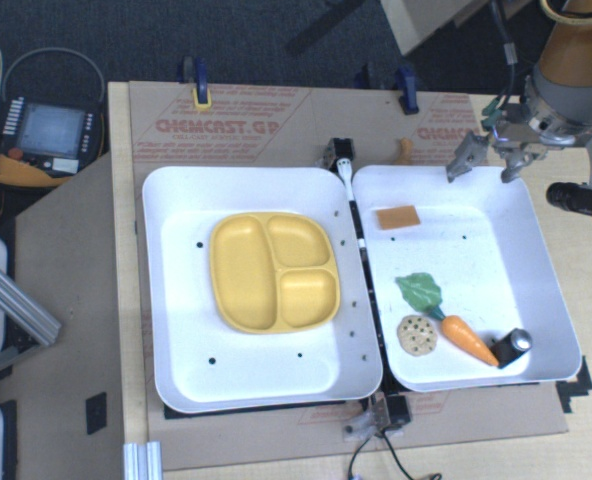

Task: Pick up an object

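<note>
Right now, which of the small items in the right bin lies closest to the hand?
The flat orange-brown square, alone in the bin's upper part, lies closest to the hand. The green leaf, cookie, carrot and black cylinder cluster near the bottom edge.

In the right bin lie five small things: a flat tan-orange rectangular piece toward the far left part, a green leafy piece nearer the middle, and just below it a round speckled cookie. An orange carrot lies slantwise beside the cookie (its thick end toward it), its tip at a small black cylinder near the front right corner.
</note>
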Controlling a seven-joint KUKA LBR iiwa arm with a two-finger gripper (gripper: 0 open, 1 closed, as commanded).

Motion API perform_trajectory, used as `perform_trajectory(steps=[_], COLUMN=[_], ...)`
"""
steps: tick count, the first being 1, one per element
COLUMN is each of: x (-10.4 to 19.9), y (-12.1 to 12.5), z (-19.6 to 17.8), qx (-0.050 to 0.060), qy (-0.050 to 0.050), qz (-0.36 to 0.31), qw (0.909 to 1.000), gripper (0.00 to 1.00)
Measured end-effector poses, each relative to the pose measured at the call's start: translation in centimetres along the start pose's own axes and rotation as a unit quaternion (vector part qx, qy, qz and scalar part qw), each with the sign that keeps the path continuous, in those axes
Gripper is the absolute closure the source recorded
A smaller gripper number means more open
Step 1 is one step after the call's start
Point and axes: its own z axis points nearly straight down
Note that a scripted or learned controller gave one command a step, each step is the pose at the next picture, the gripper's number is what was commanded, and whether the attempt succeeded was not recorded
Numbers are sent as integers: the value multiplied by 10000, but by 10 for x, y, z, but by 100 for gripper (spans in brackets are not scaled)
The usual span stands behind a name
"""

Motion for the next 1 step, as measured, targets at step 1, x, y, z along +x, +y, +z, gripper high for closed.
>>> perform_trajectory(steps=[1], x=[0], y=[3], z=[-9], qx=[-73], qy=[-13], qz=[-15], qw=[10000], gripper=[0])
